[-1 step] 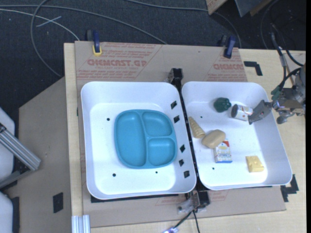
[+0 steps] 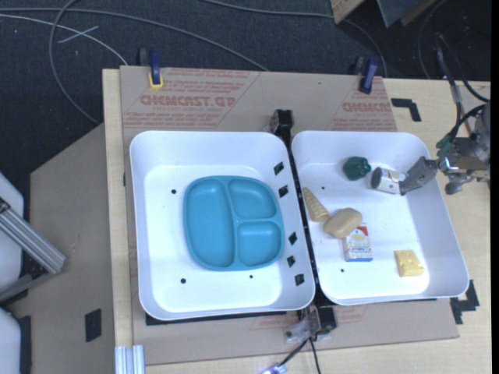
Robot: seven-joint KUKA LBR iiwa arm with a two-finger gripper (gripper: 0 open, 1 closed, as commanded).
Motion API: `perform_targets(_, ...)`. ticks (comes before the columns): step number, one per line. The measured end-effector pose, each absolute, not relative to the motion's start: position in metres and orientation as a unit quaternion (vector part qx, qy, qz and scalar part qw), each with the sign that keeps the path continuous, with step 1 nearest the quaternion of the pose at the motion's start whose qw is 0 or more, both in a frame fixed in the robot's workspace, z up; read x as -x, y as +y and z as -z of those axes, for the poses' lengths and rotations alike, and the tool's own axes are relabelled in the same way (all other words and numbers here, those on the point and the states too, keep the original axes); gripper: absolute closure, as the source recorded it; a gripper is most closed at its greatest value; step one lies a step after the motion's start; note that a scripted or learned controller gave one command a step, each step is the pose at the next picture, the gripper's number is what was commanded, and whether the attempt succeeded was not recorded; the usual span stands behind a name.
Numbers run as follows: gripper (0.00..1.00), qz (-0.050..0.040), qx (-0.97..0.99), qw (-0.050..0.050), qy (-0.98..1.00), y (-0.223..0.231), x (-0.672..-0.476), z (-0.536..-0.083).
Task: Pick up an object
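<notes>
Both jaws sit by a small grey-and-white object [image 2: 386, 180], grip unclear.

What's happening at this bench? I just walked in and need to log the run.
A robot arm reaches in from the right, its gripper low over the right bin, beside a small grey-and-white object. Nearby lie a green object, a tan piece, a small carton and a yellow block. The left bin holds a blue divided plate.
</notes>
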State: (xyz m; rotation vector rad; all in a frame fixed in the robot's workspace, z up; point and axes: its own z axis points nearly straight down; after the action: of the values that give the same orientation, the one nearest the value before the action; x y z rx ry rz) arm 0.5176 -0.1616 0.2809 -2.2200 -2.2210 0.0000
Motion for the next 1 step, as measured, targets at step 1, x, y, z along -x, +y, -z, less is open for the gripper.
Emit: perform_targets(1,0.00,-0.0013,0.707,0.003,-0.707,-0.1661,-0.5082,-0.2293)
